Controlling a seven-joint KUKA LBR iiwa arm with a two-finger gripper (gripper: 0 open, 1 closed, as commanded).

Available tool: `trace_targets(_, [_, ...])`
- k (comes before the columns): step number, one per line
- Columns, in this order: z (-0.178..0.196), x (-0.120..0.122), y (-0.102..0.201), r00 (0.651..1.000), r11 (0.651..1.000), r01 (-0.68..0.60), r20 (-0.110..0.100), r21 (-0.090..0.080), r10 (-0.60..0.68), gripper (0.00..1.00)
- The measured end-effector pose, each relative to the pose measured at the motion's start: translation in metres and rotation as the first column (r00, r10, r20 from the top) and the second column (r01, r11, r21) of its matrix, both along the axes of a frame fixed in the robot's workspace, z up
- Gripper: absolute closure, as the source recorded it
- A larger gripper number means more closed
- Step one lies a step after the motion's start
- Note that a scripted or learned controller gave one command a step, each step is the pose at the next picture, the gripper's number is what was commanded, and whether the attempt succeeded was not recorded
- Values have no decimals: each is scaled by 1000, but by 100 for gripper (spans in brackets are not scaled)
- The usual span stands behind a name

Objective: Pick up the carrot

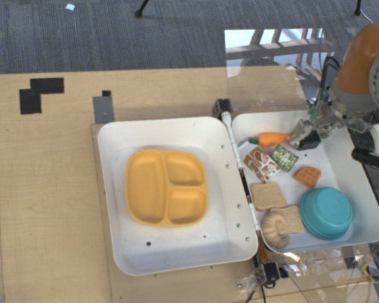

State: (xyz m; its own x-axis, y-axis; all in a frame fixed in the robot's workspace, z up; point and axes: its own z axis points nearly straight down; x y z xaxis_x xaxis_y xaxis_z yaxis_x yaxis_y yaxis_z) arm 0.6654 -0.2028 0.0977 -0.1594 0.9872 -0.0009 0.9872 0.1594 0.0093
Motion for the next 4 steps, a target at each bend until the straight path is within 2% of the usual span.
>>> trace_targets(1, [-11,4,82,974,974,-227,-14,-9,227,0])
trace_targets(2, [-12,1,86,999,1000,12,-34,-4,-12,0])
trace_targets(3, [-13,-5,107,886,888,458,-58,-31,-459,0])
trace_targets(4, [278,7,93,938,938,346,9,1,-346,0])
